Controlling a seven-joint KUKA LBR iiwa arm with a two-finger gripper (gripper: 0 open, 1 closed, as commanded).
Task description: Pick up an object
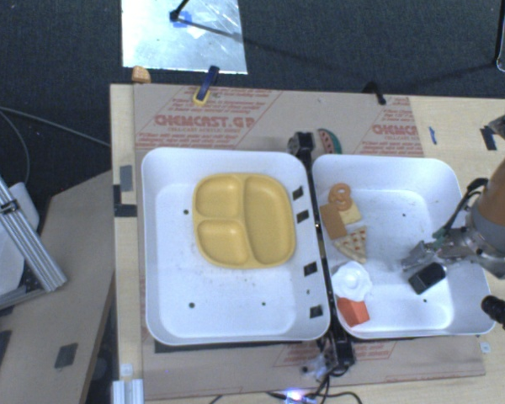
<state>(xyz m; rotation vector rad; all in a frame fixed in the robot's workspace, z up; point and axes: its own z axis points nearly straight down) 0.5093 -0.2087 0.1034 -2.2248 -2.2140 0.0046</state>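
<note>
The right bin (pixel 421 179) holds several small items along its left side: an orange ring-shaped piece (pixel 341 196), a brown block (pixel 332 220), a tan wedge with dots (pixel 352 244), a white crumpled object (pixel 352 280) and a red-orange block (pixel 353 311). My gripper (pixel 422 266) hangs over the bin's right half, low above the bare floor. It is well right of those items and touches none of them. Its fingers stand a little apart, open, with nothing between them. The left bin (pixel 164 293) holds a yellow divided plate (pixel 242 220).
The cardboard sheet (pixel 261 116) lies under both bins. A blue and yellow tool (pixel 206 85) rests at its far edge, below a shiny metal sheet (pixel 183 23). A green and dark object (pixel 324 141) sits behind the gap between the bins. Aluminium framing (pixel 17 225) stands at the left.
</note>
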